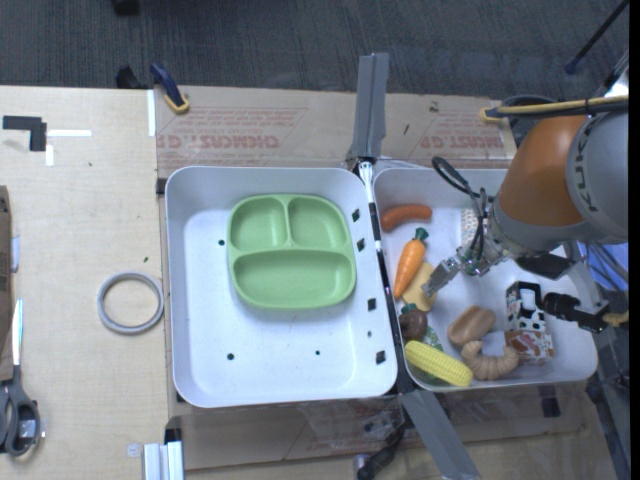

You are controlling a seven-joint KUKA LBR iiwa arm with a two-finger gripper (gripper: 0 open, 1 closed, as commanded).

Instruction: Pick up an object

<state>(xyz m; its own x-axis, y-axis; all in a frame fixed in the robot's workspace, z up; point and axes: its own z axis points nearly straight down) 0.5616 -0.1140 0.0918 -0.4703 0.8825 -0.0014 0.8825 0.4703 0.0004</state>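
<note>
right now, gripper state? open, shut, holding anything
gripper: low in the right bin, just beside the carrot. Cannot be told whether it is open or shut; nothing visibly held.

Grey arm (605, 183), orange band (540, 173)

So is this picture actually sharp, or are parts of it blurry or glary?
Camera view: light is even and soft, shadows faint. The green plate and carrot look crisp; the orange band on the arm, nearer the lens, looks soft. The left bin is bright white but keeps detail. The tool is small, its details hard to read.
</note>
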